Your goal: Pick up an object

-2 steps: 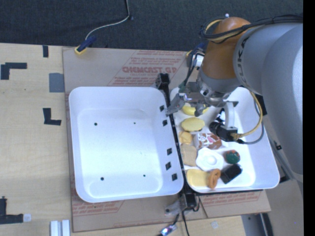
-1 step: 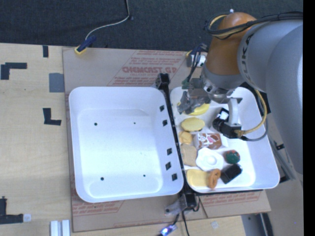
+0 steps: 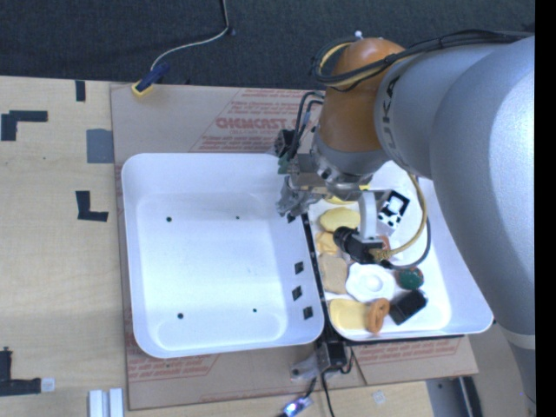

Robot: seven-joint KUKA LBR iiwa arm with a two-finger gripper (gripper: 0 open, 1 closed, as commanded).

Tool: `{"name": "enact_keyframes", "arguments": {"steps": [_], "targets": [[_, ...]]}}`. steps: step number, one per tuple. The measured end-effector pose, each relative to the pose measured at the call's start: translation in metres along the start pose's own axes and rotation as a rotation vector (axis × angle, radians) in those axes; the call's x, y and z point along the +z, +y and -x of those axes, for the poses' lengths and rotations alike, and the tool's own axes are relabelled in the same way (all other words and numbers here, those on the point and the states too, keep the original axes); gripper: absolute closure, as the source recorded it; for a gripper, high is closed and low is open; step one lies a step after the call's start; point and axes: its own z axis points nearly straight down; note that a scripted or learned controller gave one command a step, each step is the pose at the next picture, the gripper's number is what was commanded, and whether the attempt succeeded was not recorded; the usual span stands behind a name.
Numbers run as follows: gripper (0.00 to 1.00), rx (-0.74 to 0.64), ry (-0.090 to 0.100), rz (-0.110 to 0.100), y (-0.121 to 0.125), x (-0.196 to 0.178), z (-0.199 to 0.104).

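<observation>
The left bin (image 3: 208,268) lies bare on its cardboard sheet (image 3: 208,124), so a descent that drifts over the shared wall would likely meet nothing but plastic. At that wall the gripper (image 3: 300,200) hangs low beside the right bin (image 3: 460,294), and whether it is open or closed I cannot tell, since the wrist hides it. The objects to pick sit crowded in the right bin: yellow pieces (image 3: 334,221), a white disc (image 3: 367,281), a green piece (image 3: 410,277), an orange piece (image 3: 377,315) and a black block (image 3: 408,305), many touching. Packed so, a grasp could well catch two things or slip off an edge. The wooden worktop (image 3: 52,259) bears black marks, and dark carpet (image 3: 130,16) with a loose cable (image 3: 187,46) lies behind.
</observation>
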Motion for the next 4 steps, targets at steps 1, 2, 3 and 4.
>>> {"name": "enact_keyframes", "arguments": {"steps": [1, 2, 3, 4], "targets": [[1.00, -0.001, 0.001, 0.009, 0.078, -0.001, -0.049], [1.00, -0.005, 0.001, 0.004, 0.074, 0.011, -0.161], [1.00, 0.001, -0.001, 0.002, 0.059, 0.012, -0.195], [1.00, 0.001, -0.004, 0.002, 0.059, 0.002, -0.193]]}}
